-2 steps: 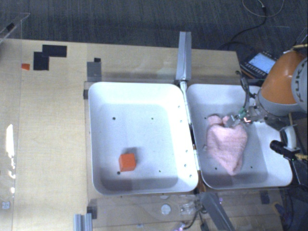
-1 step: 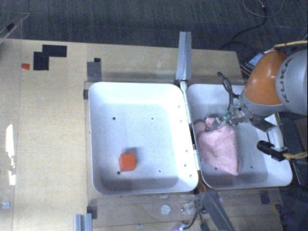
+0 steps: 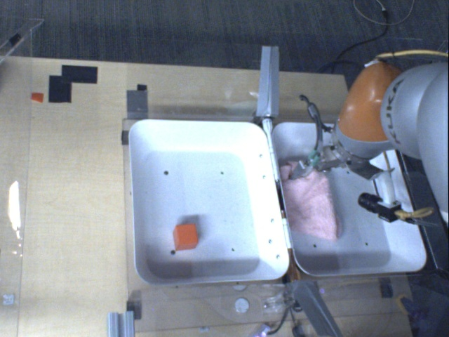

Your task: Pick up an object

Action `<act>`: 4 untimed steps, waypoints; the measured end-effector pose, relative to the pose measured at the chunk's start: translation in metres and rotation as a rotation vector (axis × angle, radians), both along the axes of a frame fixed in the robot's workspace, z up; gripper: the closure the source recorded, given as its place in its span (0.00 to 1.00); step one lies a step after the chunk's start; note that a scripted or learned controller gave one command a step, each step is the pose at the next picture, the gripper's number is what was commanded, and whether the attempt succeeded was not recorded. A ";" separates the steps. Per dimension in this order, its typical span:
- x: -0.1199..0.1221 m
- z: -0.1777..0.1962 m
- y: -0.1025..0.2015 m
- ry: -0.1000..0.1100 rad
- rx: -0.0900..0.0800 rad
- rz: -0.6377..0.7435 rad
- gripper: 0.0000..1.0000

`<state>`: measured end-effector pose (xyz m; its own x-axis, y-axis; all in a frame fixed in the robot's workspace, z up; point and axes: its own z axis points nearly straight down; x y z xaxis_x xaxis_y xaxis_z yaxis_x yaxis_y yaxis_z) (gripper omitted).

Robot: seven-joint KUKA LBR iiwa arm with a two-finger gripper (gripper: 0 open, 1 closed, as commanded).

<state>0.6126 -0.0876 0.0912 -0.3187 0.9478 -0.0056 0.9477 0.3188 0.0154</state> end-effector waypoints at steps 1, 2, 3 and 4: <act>0.042 -0.001 -0.012 0.002 0.000 -0.085 0.00; -0.007 0.000 -0.034 0.002 0.000 -0.085 0.00; 0.005 0.000 -0.004 0.000 -0.004 0.151 0.00; 0.048 -0.001 -0.016 0.003 -0.002 0.097 0.00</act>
